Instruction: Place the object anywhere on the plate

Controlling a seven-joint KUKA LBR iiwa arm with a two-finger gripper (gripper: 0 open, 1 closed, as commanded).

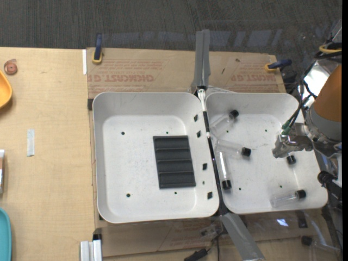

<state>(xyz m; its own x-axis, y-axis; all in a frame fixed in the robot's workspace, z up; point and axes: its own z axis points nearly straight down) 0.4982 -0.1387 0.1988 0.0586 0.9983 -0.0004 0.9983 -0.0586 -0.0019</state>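
Note:
A dark ribbed rectangular plate lies flat in the middle of the left bin. Several clear tubes with black caps lie in the right bin: one near the back, one in the middle, a long one along the left wall, and one at the front right. My gripper hangs low over the right side of the right bin, just left of a small black cap. I see nothing clearly held in it.
A grey divider bar runs between the bins at the back. Cardboard with clamps lies behind the bins. A wooden table with small items stands to the left. Cables and the arm's body crowd the right edge.

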